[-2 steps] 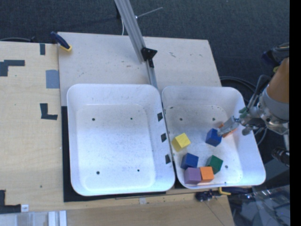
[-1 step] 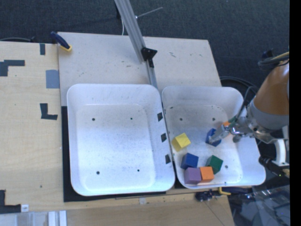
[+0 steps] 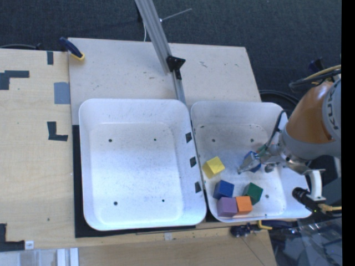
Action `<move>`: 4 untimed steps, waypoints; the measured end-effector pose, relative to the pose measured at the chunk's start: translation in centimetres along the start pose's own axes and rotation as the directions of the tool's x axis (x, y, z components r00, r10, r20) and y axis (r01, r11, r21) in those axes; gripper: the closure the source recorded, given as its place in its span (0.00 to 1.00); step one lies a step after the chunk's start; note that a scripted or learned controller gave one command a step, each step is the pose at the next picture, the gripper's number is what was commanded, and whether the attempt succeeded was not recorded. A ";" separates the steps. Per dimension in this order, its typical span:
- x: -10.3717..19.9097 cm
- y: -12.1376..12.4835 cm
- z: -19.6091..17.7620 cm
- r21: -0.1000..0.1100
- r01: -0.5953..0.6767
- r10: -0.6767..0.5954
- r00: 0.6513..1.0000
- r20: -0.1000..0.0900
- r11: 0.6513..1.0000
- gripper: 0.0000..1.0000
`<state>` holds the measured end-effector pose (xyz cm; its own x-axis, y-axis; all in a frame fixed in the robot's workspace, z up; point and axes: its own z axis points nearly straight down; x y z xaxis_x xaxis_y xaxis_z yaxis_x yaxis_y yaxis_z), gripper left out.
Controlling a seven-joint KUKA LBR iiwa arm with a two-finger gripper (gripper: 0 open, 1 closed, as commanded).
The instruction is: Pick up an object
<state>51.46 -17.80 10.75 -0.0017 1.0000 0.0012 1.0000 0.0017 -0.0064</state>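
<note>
Reaching in from the right over the right bin [image 3: 238, 112], gripper [image 3: 250, 164] low above its floor, fingers spread apart with nothing between them. Just beside it, a yellow cube [image 3: 213, 166]; nearer the front wall, clustered and close together, a blue cube [image 3: 224, 189], a green cube [image 3: 254, 192], a purple cube [image 3: 227, 206] and an orange cube [image 3: 244, 204]. No readable writing or labels on the cubes, the left bin [image 3: 133, 107] or the bench [image 3: 122, 71].

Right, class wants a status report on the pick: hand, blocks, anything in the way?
Hand low in right bin, nothing seen held. Yellow block just left of it; blue, green, purple, orange clustered below. Path unobstructed.
</note>
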 end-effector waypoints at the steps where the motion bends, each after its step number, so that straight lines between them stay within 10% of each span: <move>1: 0.0 0.1 -1.3 -0.003 0.001 -0.001 1.000 0.000 1.000 1.00; 4: -0.9 0.9 -14.1 -0.009 0.000 0.000 1.000 0.002 1.000 1.00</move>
<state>52.49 -18.69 24.84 -0.0015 1.0000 -0.0009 1.0000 0.0015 0.0022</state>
